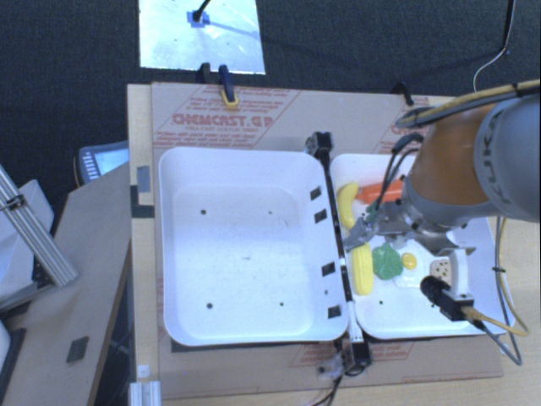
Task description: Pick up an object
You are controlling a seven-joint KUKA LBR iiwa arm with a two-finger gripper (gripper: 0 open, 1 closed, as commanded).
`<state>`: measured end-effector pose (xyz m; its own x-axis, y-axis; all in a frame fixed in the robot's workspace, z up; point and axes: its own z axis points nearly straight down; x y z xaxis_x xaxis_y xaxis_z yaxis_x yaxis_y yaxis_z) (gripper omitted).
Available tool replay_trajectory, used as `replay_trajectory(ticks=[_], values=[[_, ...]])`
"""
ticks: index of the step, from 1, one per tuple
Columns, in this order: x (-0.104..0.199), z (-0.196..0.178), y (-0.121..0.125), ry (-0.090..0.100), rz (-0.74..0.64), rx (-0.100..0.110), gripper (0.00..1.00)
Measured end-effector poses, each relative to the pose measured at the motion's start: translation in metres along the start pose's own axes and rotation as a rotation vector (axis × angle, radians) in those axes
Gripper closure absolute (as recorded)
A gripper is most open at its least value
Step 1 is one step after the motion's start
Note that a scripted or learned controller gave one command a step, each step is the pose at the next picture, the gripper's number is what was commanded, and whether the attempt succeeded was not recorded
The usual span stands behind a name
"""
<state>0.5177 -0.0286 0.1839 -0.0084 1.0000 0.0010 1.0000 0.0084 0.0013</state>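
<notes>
Bench surface: brown board (254,117) under two white bins, dark carpet beyond, a silver sheet (201,24) at upper centre. Left bin (245,244) sits mid-frame; right bin (406,315) holds toys. Corn cob (362,269) lies by the divider, long axis running up-down the frame. Banana (347,203) lies above it, likewise. Gripper (372,227) is low over them; grip state cannot be determined.

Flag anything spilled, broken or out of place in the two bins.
Nothing stands out. The toy food, a banana, corn cob, carrot and green piece, lies loose in the right bin, under the arm. None has spilled over the rim, and none looks damaged.
</notes>
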Motion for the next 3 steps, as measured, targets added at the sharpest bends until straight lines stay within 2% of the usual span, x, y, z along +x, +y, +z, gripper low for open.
replay_trajectory(ticks=[1, 2, 3], values=[[0.003, -0.003, 0.027, -0.001, 0.004, -0.003, 0.00], [-0.074, -0.164, 0.037, -0.008, 0.013, -0.020, 0.00], [-0.068, -0.165, 0.037, -0.003, 0.002, -0.006, 1.00]])
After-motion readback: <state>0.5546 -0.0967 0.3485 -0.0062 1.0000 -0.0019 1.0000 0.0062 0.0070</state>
